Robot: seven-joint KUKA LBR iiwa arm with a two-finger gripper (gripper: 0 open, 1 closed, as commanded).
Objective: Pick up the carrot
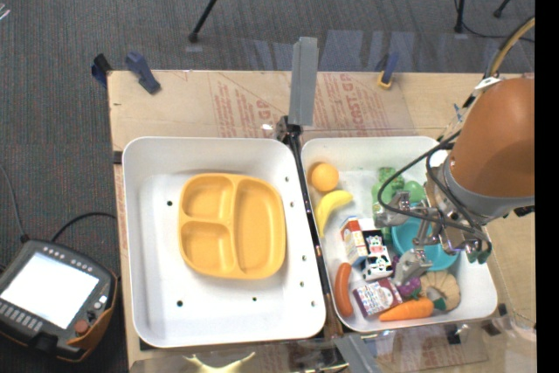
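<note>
The jaws (412,265) hang low over the right bin (403,146), above the crowded middle of its contents. Whether they stand wide or narrow cannot be told; the wrist and cabling hide the tips.

The carrot (407,310) lies flat just below the jaws, near the bin's front wall, pointing left to right. It is apart from the jaws and not held.

Directly behind the jaws sits a teal bowl (421,242). Just left of them stand small printed cartons (368,251). Further left lie a banana (331,208) and, beyond it, an orange (324,176). A red sausage (343,289) lies left and slightly below the jaws, beside a purple packet (376,298) that touches the carrot's left end.

Well apart to the left, the left bin (140,188) holds a yellow divided plate (232,225). Both bins rest on the desk (201,105).
</note>
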